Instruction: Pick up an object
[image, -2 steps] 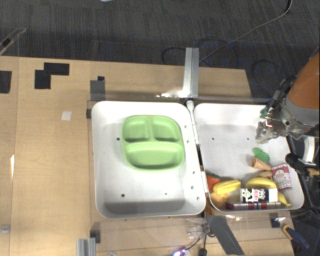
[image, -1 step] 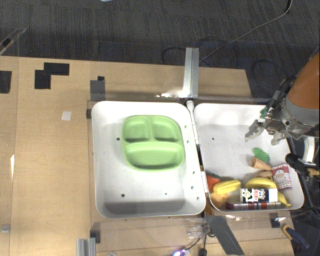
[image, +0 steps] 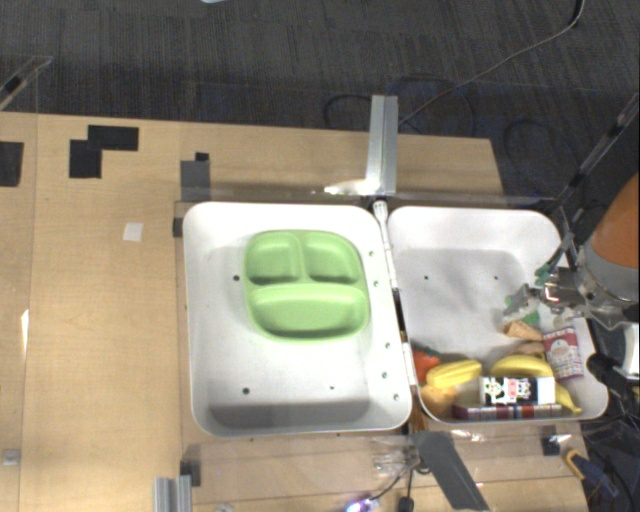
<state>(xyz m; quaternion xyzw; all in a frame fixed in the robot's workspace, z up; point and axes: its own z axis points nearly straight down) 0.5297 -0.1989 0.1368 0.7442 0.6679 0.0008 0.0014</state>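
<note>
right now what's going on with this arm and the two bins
A grey arm reaches in from the right and has its pincer low over the right bin, just above a heap of toy food in the near corner: a banana, a small carton, a yellow piece. I can't tell if it has grabbed anything. The left bin holds a green divided plate.

The scene was evenly and brightly lit from above. Soft shadows were cast inside the near walls of the left bin (image: 200, 300) and the right bin (image: 460, 230). A glare spot was seen on the metal post (image: 383, 140). Fine detail was softened by mild blur throughout.
</note>
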